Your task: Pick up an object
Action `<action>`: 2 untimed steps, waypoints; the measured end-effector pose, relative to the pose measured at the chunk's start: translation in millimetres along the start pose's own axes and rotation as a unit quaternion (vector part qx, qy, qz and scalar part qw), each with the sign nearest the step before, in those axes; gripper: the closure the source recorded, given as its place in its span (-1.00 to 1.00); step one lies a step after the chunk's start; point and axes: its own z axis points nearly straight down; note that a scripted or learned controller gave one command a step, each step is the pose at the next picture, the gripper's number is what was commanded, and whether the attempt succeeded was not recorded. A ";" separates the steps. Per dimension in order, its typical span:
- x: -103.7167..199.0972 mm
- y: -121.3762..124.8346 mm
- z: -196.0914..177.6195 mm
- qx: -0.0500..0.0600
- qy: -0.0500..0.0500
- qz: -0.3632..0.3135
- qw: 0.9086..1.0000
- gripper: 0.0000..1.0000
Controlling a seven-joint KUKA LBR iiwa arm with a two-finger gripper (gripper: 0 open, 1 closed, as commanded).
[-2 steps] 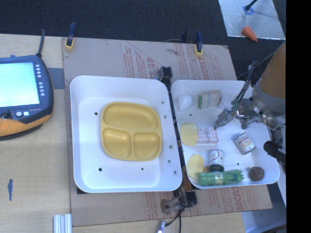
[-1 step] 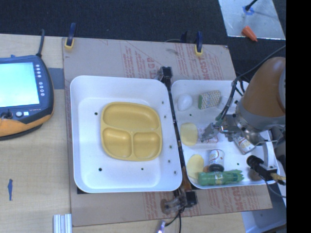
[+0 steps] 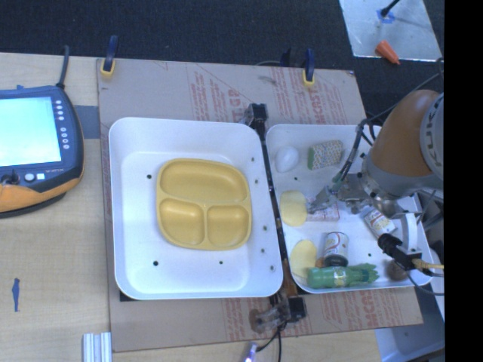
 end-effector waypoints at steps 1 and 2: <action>-0.6 1.1 -11.1 -0.002 -0.001 -0.002 1.000 1.00; -0.5 1.0 -11.0 -0.002 -0.001 -0.002 1.000 -1.00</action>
